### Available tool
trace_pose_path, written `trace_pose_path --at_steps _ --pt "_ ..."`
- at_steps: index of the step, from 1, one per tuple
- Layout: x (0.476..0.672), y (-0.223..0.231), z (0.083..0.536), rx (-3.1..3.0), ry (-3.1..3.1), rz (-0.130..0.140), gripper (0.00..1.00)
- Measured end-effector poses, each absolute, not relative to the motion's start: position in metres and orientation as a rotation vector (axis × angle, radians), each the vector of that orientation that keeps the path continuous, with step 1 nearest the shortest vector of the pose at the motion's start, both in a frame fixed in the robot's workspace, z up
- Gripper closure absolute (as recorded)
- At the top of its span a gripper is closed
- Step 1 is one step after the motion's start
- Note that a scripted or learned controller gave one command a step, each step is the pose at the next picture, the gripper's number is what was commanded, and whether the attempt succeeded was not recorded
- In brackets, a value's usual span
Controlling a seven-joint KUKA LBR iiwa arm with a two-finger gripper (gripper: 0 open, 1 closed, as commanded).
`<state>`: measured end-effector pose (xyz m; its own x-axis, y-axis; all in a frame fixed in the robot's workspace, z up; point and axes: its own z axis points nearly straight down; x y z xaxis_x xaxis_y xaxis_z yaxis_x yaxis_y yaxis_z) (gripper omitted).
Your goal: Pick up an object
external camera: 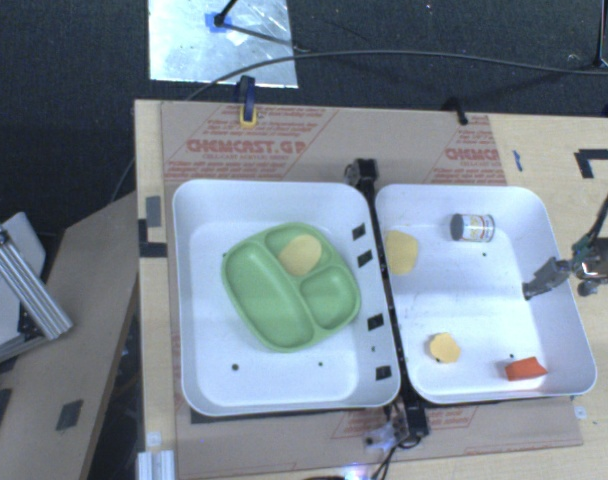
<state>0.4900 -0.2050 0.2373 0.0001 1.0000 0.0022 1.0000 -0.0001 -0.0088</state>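
white plastic is cradling the loose pickables in the right bin (559, 298), a small can (472, 228) and an orange block (525, 369) among them, while the hand (544, 280) is hovering at its right rim, apparently carrying nothing, fingers too blurred to judge.

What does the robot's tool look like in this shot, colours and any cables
At the frame's right edge, the tool is a dark grey, slim piece slanting over the right bin's rim, joined to a lighter metallic grey block behind it. Thin dark cables run up from that block. No markings are legible.
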Motion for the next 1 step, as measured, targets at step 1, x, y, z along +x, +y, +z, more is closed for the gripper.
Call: trace_pose_path --at_steps 1 --pt "0.4925 -0.2044 0.2424 -2.218 -2.227 -0.001 0.0"
